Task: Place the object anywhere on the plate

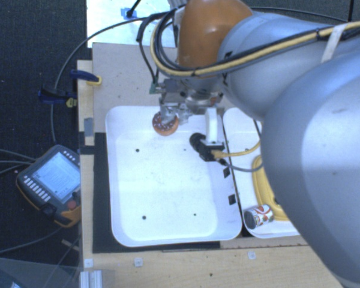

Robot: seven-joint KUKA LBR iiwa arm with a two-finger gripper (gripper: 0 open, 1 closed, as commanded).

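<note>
The object (pixel 165 124), a small round brownish thing rather like a doughnut, sits at the far edge of the left bin (pixel 168 221), right under the arm's wrist. The jaws come down onto it from above, and the object shows just beneath them. Whether it is pinched or merely lies on the bin floor below them I cannot tell, nor whether the jaws are spread or pressed together, because the wrist hides them.

The arm (pixel 300 101) reaches over both bins from the right, its orange band (pixel 213 23) directly above the object. That suits a straight-down pick near the bin wall.

No plate can be made out, so the drop spot stays uncertain. The yellow rim (pixel 265 192) in the right bin (pixel 243 128), mostly under the arm, may be it. A can (pixel 258 216) lies at that bin's near edge, close to the yellow rim, and could get in the way of a placement there.

A pendant (pixel 51 182) rests off the counter (pixel 117 80), beyond its left edge.
</note>
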